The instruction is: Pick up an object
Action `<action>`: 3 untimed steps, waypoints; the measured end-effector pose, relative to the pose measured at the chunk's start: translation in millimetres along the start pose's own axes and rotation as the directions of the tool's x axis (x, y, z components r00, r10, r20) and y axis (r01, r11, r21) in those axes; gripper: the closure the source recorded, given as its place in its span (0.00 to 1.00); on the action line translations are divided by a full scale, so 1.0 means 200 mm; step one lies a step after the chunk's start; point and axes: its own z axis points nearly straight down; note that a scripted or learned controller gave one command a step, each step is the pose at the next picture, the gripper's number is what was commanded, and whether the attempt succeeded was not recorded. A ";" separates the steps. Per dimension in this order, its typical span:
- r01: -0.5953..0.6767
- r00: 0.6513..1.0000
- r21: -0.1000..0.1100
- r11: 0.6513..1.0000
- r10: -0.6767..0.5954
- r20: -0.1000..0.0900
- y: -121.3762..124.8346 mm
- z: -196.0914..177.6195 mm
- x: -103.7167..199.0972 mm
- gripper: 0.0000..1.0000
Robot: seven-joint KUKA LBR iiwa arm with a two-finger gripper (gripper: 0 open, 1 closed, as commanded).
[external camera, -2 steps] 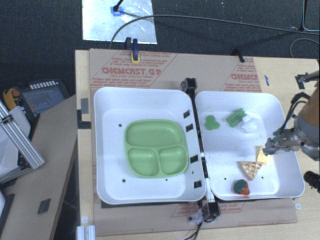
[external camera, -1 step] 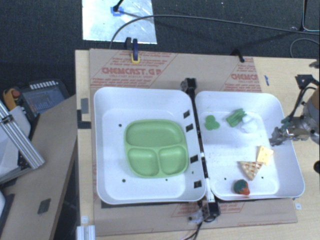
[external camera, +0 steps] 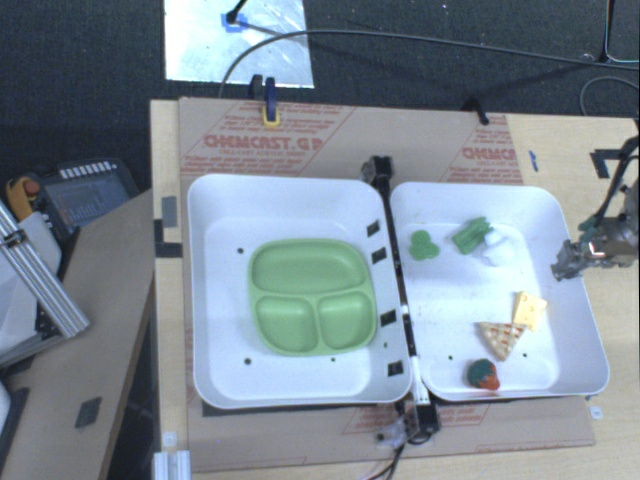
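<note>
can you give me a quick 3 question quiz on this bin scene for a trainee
1. True or false: the green divided tray lies in the left bin.
2. Which item lies nearest the front wall of the right bin? A) the yellow wedge B) the red and green piece C) the green round piece
3. Fill in: the pincer sits at the right bin's ____ rim.

Key
1. True.
2. B; it lies just below the waffle-patterned wedge.
3. Right; it is at the rim, away from the toy items.
</note>
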 end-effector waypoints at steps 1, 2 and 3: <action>0.005 1.000 0.003 1.000 -0.005 -0.003 0.08 0.02 0.28 1.00; 0.006 1.000 0.003 1.000 -0.006 -0.003 0.12 -0.01 0.55 1.00; 0.006 1.000 0.005 1.000 -0.006 -0.004 0.14 0.04 0.87 1.00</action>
